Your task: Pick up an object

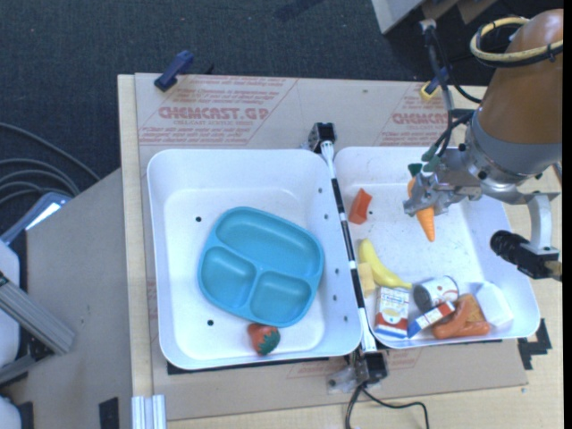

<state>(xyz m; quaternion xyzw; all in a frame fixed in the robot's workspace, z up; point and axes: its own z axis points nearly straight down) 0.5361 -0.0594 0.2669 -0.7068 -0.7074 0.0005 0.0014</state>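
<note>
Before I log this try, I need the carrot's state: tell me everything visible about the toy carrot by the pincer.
The toy carrot is small, orange and looks like plastic. It hangs point down over the right bin, its top end at the pincer. Whether it is truly gripped cannot be told. Its tip seems clear of the other toys.

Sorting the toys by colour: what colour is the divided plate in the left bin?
Light blue: the divided plate, seen clearly in the camera view.

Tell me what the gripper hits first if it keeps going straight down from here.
Likely the toy carrot: the gripper sits right over it in the right bin. Height above it is unclear.
</note>
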